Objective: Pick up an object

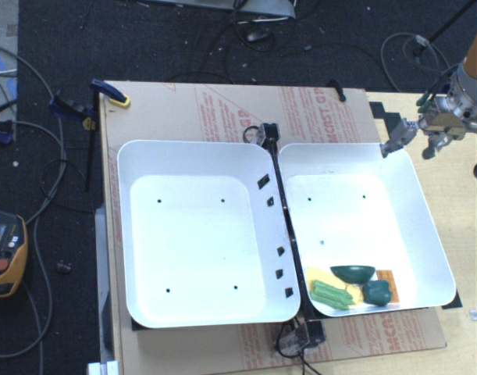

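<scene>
I judge the task as hardly begun: my two-finger metal gripper hangs over the far right corner of the right white plastic bin, its jaws apart and with nothing between them. The objects lie well apart from it, in the near corner of this bin. The ribbed light-green plastic piece has its long axis from upper left to lower right, beside the dark-green bowl-shaped piece and the small teal lump.

Two shallow white plastic bins, left & right: smooth, slightly glossy, w/ soft sheen on walls. Under them a flat tan cardboard sheet, matt, printed w/ red lettering. Dark floor carpet: rough, speckled, matt. Ridged green plastic-looking piece, dark teal bowl-shaped item & teal lump: smooth, mild shine. Grey metal two-finger gripper: dull metallic finish.
</scene>
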`<state>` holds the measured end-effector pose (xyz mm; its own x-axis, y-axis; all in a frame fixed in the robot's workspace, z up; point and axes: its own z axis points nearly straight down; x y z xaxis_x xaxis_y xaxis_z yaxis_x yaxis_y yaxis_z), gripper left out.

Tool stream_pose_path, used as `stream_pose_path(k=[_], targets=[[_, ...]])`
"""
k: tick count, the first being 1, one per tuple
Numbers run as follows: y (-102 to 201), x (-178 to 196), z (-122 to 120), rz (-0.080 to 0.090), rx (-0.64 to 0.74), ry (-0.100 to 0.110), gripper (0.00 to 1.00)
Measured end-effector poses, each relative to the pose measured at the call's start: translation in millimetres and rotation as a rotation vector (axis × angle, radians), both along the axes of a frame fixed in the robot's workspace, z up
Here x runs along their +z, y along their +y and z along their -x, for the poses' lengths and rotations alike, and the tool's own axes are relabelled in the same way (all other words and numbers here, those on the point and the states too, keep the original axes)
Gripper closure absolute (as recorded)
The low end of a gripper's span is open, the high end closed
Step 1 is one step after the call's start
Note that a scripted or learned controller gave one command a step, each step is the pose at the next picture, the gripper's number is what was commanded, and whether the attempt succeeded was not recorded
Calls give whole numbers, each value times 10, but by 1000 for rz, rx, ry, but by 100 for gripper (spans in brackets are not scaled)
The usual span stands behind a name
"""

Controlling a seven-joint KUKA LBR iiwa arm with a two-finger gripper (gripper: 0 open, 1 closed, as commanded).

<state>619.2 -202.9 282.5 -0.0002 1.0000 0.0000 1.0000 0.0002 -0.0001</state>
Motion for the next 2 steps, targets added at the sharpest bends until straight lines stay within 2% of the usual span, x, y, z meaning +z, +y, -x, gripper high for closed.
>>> stream_pose_path(k=[1, 2], targets=[[0, 103, -2, 0, 0, -1, 100], [-107, -931, -501, -2, 1, 7, 100]])
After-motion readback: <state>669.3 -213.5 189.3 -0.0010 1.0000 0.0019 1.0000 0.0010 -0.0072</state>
